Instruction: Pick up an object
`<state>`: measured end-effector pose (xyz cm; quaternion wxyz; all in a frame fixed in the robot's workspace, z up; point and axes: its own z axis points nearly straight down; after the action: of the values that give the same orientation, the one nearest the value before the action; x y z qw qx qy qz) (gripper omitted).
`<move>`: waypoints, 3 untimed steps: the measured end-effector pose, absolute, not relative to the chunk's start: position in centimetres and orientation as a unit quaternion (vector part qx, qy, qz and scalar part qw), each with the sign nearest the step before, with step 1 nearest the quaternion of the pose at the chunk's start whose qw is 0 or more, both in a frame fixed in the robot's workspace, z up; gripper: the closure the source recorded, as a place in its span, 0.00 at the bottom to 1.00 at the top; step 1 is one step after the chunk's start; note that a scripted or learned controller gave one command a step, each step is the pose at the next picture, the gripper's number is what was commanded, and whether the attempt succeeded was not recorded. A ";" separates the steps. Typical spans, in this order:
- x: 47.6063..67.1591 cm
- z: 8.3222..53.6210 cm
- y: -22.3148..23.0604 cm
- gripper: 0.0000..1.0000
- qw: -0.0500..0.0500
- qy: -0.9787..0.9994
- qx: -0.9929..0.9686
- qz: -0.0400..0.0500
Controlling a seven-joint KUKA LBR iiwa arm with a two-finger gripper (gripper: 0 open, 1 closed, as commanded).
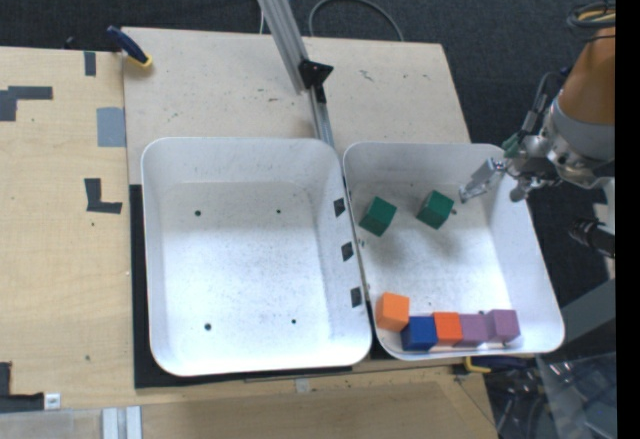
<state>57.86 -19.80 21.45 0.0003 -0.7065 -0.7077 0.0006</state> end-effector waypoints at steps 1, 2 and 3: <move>57.6 8.8 -17.6 0.00 0.002 -0.708 -0.707 0.002; 55.3 10.6 -12.3 0.00 0.002 -0.709 -0.706 0.000; 50.7 9.1 -10.8 0.00 0.002 -0.707 -0.707 0.002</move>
<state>50.73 -10.84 9.07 0.0024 -0.7072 -0.7070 0.0016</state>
